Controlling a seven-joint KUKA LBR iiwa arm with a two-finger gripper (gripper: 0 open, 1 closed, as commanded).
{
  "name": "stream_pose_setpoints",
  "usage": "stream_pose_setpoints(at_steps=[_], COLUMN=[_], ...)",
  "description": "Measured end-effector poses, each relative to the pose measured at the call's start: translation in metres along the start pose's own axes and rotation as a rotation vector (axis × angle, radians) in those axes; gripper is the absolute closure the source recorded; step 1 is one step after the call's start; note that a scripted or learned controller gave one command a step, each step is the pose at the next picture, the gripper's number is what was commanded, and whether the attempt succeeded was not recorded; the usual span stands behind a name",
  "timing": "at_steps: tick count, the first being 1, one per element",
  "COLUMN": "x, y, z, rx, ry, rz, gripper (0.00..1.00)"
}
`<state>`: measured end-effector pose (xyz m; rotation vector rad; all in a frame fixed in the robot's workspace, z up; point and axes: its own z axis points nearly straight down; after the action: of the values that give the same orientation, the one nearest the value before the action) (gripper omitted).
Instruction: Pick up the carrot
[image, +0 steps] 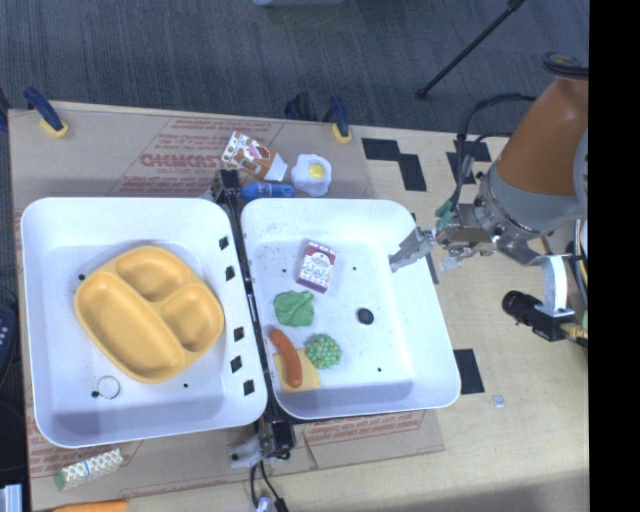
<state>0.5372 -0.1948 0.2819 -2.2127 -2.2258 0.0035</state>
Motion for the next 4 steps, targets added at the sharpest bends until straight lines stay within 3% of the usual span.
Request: stream_pose_setpoints(at_steps=[1,2,3,4], x=[0.07,0.085,0.17,0.169], y=[0.08,-0.029,-0.027,-0.027], z=[0.016,0.085,0.091,0.091], rx=[0.0,0.003,0.002,0.002], ry=[0.0,0.001,0.001,0.001], rz=[0.104,0.203,0.312,0.314], gripper=[0.0,0.0,0.0,0.0])
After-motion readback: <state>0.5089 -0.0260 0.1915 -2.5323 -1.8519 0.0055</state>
